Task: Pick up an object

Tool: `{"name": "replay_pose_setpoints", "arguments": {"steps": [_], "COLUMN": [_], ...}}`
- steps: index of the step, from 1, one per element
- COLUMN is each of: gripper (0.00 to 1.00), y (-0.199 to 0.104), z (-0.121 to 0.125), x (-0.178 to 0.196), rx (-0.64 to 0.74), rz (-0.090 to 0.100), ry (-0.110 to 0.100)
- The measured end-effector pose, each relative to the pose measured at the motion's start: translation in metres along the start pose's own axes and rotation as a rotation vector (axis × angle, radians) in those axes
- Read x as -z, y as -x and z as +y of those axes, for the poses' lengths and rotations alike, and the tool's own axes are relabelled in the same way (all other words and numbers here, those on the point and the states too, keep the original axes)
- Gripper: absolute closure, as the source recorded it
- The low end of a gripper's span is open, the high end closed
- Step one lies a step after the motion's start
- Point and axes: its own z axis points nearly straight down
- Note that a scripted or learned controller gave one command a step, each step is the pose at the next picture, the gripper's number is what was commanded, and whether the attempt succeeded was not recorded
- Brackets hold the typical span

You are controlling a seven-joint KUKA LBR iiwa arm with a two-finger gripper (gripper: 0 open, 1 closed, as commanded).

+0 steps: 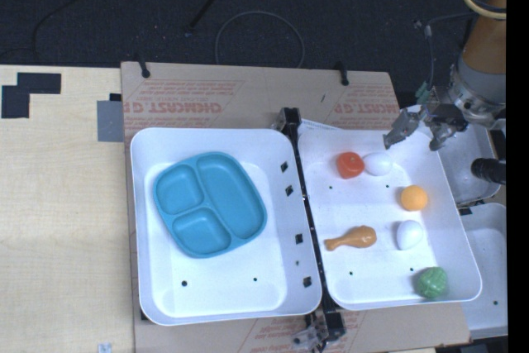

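The right bin (463, 244) holds a red tomato-like piece (350, 164) with a white egg shape (378, 164) touching it, an orange ball (413, 197), a second white egg (408, 235), an orange chicken drumstick (351, 240) and a green broccoli-like piece (431, 282). My gripper (421, 128) hovers over the bin's far right corner, up and right of the first white egg. Its two fingers (399, 130) are spread apart with nothing between them.
The left bin (149, 277) carries a blue three-compartment plate (210, 203). A black hinge strip (302, 211) runs between the two bins. Cardboard (248, 95) lies under both, and the grey arm (483, 54) with its orange band comes in at the upper right.
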Motion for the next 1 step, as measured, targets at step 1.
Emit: {"name": "replay_pose_setpoints", "arguments": {"steps": [1], "gripper": [0.0], "y": [0.0], "z": [0.002], "x": [0.0078], "rx": [0.002], "rz": [-0.003], "ry": [0.013]}}
